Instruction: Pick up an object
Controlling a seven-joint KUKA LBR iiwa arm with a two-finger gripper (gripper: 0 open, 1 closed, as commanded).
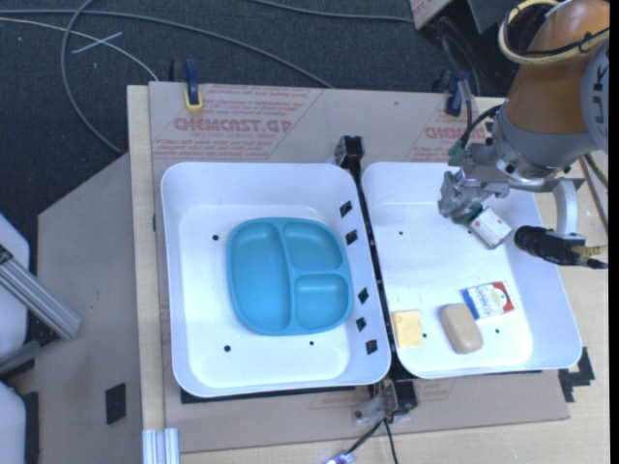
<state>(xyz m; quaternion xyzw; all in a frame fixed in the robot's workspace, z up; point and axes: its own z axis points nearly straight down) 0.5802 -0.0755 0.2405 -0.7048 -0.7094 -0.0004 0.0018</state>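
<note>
My pincer hovers at the right bin's far end; can't tell its opening or any hold. Targets near front: tan block, yellow piece, blue-white packet. Centre over one before descending.

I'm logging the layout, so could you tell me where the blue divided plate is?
The blue divided plate lies in the middle of the left bin in the camera view.

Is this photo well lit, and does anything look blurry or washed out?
Camera view: even, soft light and faint shadows; the white bins look bright, nearly washed out, with little surface detail; the blue plate shows mild sheen; the small items by the gripper look soft, their print unreadable.
</note>
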